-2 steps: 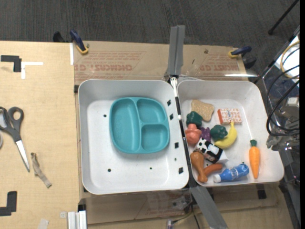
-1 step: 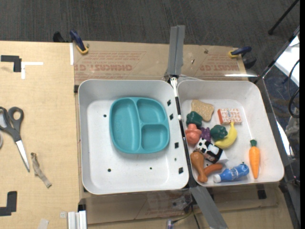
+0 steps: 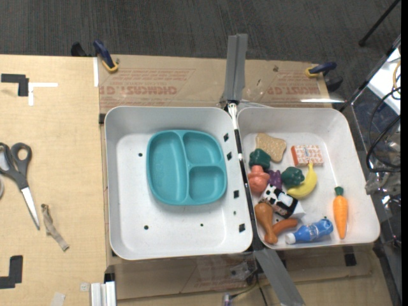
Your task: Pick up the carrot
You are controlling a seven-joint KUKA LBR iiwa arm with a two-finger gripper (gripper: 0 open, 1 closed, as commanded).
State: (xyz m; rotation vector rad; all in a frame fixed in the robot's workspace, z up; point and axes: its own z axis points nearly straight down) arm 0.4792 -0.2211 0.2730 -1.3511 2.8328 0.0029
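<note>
i can't make out the gripper at this moment, so i cannot tell how it stands, and i plan from the target outward. the small orange toy carrot with a green top point(image 3: 340, 214) lies in the right shallow white bin point(image 3: 354, 144), near its right wall, green end pointing away from the front edge, just beside the blue and white toy bottle point(image 3: 310, 231) and apart from the yellow plastic banana point(image 3: 306, 183). i judge it light, stiff and smooth, likely slippery plastic, so i'd pinch across its thick upper body, not the tapering tip. the teal divided plate point(image 3: 187, 167) sits in the left bin.
</note>
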